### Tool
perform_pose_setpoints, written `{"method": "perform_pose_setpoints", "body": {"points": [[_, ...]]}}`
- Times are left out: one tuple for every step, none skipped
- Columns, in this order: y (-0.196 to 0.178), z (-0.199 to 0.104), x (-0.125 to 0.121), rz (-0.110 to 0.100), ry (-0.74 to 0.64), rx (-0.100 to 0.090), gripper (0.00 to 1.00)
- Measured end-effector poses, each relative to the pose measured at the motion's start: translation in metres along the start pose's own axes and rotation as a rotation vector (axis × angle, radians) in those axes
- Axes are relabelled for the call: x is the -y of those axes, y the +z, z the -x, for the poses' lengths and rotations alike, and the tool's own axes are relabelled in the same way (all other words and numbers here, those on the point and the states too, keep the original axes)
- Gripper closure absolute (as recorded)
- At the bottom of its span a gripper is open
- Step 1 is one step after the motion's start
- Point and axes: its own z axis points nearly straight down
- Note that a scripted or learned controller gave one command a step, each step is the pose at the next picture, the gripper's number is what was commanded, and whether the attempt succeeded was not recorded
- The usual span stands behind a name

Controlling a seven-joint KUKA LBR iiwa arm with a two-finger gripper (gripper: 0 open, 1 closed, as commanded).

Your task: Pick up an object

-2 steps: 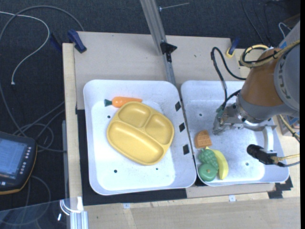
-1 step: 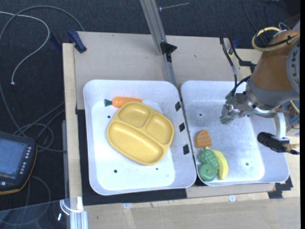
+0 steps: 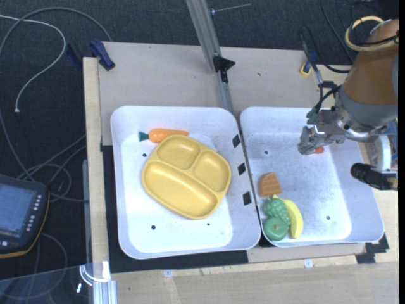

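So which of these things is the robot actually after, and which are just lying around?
Could be picked:
carrot
yellow divided plate
waffle piece
green grapes
banana
green apple

The hand hangs above the right bin.

Just lying about:
blue clamp
tablet
cables

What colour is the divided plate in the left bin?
Yellow. The divided plate shows clearly in the camera view, lying in the left bin.

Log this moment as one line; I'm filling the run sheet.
gripper: over right bin, grasp unclear | banana, green toy: near corner | yellow plate, carrot: left bin
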Motion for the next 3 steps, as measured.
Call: {"method": "perform_pose_setpoints", "body": {"points": [[-0.036,0.0,-0.002,-0.001,0.0,0.0,1.0],[-0.023,-0.048,0.012,-0.011,-0.003,-0.004,1.0],[-0.021,-0.093,0.018,-0.01,-0.004,-0.004,1.0]]}}
